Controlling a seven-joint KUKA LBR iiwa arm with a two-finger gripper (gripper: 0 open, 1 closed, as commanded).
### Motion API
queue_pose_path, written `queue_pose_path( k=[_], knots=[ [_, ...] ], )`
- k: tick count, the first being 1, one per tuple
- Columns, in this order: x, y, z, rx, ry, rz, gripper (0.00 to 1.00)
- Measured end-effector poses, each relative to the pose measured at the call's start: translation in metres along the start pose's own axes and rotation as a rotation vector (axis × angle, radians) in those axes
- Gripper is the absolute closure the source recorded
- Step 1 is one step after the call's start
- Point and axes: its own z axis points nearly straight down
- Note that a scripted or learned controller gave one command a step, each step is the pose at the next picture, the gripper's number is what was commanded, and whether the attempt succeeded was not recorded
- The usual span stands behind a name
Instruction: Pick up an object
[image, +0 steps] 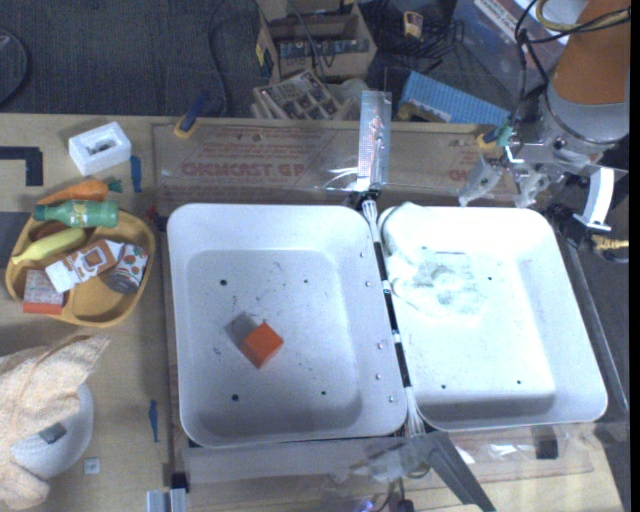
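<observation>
Camera view: small orange block w/ a grey face (259, 342) lies in left shallow white plastic bin (200, 235), lower-left of centre, on the bin floor, nothing touching it. Right shallow white plastic bin (575, 330) has a faint greyish smudge near its upper middle. Grey arm w/ orange band comes in at upper right; two-finger gripper (500, 185) hangs over the back edge of the right bin, well apart from the block. Claw state: cannot tell. Yellow bowl of toy food (20, 285) sits far left on bench.
</observation>
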Motion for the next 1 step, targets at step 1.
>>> queue_pose_path(
  k=[1],
  knots=[
    [0.0721, 0.0066, 0.0483, 0.003, 0.000, 0.290, 0.00]
  ],
)
